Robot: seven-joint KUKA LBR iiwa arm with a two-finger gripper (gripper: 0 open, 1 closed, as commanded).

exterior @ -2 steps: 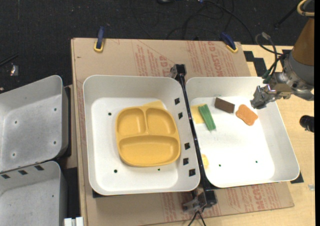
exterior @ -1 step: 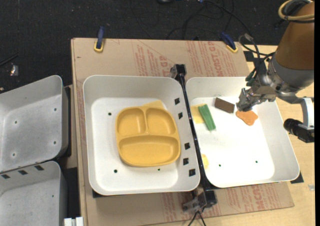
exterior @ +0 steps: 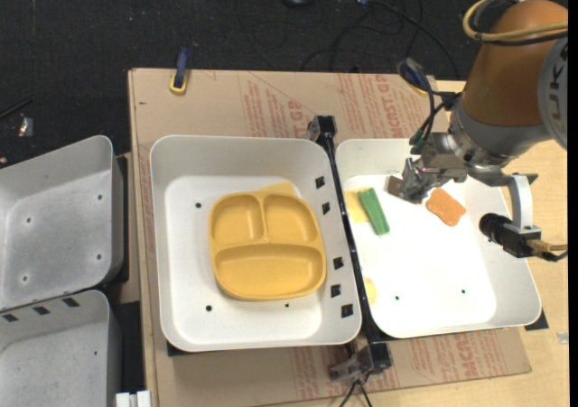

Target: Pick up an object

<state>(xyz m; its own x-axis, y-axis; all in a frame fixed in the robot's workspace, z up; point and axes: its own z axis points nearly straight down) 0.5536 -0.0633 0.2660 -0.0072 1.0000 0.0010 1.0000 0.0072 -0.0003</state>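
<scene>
A green block (exterior: 373, 212) lies in the right bin (exterior: 433, 306), near its left wall. An orange sponge-like piece (exterior: 445, 208) rests further right in the same bin. My gripper (exterior: 411, 187) hangs low over the bin's upper part, between the green block and the orange piece, just left of the orange one. A small yellow bit (exterior: 368, 289) sits against the bin's left wall lower down. Nothing shows between the fingers.
The left bin (exterior: 181, 306) holds a yellow divided tray (exterior: 267, 245). A black divider (exterior: 339, 225) with clips runs between the bins. The arm's orange band (exterior: 515, 53) looms over the right bin's upper right corner. A black cable part (exterior: 506, 232) hangs by the right wall.
</scene>
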